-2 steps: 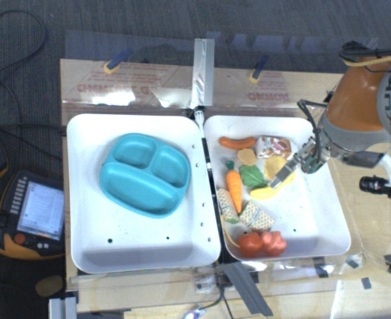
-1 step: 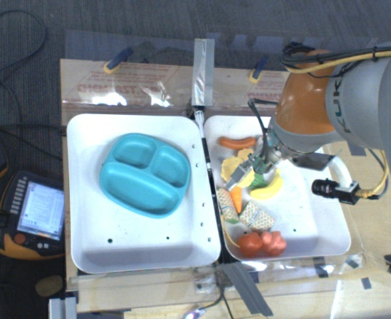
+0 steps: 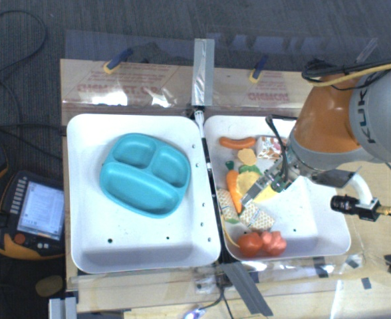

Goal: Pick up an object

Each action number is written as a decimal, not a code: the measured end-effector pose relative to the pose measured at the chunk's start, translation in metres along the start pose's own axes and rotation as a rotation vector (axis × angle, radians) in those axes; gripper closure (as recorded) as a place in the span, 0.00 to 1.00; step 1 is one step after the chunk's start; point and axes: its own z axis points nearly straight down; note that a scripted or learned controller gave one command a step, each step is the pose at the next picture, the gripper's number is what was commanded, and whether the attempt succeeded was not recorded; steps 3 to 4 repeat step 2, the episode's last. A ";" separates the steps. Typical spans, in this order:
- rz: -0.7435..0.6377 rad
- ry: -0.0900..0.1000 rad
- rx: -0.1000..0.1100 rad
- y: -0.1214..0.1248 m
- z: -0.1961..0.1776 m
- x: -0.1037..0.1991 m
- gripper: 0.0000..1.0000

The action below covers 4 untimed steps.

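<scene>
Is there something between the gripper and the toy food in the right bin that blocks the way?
Nothing visible blocks it. The gripper is already down among the toy food in the right bin, right beside the carrot.

The counter (image 3: pixel 135 85), covered at the back with a taped-down clear sheet, bears two shallow white bins side by side, touching along a middle seam. The left bin (image 3: pixel 89 231) sits beside the right bin (image 3: pixel 315 234). Blue clips (image 3: pixel 118 60) pin the sheet's far edge.
</scene>
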 end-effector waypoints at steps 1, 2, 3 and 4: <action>-0.035 0.001 -0.001 -0.035 -0.040 0.013 1.00; 0.413 0.003 0.002 -0.001 -0.001 0.059 1.00; 0.413 0.003 0.002 -0.001 -0.001 0.059 1.00; 0.413 0.003 0.002 -0.001 -0.001 0.059 1.00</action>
